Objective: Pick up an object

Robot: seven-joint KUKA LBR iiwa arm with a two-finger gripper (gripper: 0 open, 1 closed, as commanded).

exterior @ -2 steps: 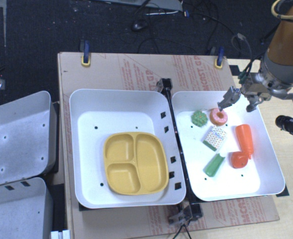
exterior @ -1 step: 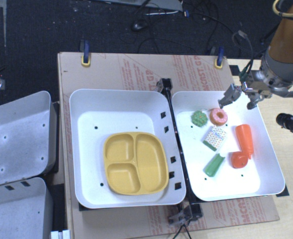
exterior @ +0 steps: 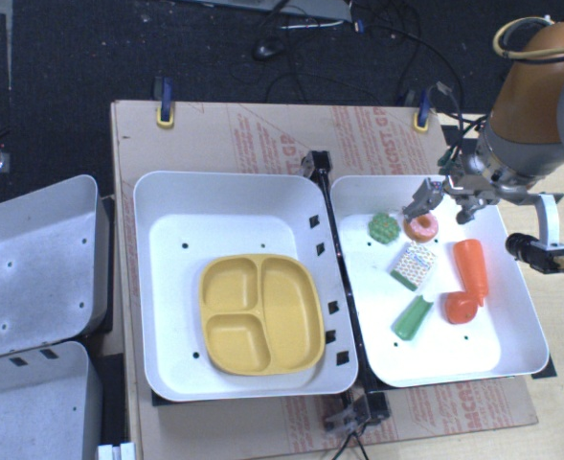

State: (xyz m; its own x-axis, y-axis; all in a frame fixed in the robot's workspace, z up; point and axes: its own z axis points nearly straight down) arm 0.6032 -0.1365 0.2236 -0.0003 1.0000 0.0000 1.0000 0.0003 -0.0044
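Camera view gives us the gripper with jaws spread, holding nothing, poised above the pink ring (likely our target) in the right bin, beside the green round piece.

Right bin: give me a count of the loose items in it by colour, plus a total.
Green: 2, the round green piece and the green cylinder.
Orange-red: 1, the orange bent piece.
Pink and orange: 1, the pink ring.
White patterned: 1, the checkered block.
Total: 5.
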